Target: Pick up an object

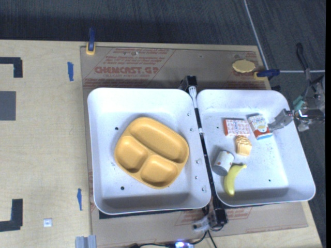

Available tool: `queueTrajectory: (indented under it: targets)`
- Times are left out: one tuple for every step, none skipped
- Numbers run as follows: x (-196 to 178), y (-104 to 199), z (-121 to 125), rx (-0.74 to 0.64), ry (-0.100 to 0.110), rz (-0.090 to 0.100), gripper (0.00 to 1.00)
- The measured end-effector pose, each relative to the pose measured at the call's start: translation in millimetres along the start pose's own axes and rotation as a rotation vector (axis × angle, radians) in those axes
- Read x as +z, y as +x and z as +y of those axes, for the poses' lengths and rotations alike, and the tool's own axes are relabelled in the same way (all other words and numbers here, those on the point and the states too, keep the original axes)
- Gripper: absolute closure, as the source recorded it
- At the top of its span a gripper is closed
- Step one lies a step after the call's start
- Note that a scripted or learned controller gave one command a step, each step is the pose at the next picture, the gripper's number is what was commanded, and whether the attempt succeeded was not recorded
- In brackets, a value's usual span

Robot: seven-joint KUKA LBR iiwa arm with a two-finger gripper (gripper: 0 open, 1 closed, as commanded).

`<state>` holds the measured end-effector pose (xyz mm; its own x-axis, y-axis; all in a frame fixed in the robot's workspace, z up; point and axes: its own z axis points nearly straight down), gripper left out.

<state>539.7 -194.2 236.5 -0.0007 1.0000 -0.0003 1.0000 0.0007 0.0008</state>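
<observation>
At the near edge of the desk (41,154), cables and a clamp (209,222) sit just below the seam between the two bins.

The left bin (103,107) carries a yellow tray (151,151) with three compartments, lying tilted near its middle and turned slightly.

In the right bin (289,174), nearest the front, a banana (232,177) lies at a slant with its tip toward the near wall. Just beside its upper end, a small grey cup (223,161) lies on its side, close to the divider. A little farther back sits a pale yellow block (243,145), and behind it a red-and-white card (233,126). Next to the card, toward the right, lies a small carton (258,125) with a red and blue end, tilted.

The gripper (283,119) reaches in at the bin's far right rim, just beside the carton; I cannot tell how its fingers stand, and nothing shows between them.

Beyond the bins, a cardboard sheet (129,66) with red lettering lies flat, and a tan disc (243,66) rests on its far right corner.
</observation>
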Motion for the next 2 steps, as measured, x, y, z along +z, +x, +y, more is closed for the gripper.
queueTrajectory:
  targets:
    - [144,1,56,0.0,-0.012,-0.002,0.0]
    - [133,0,58,-0.001,-0.015,-0.005,1.0]
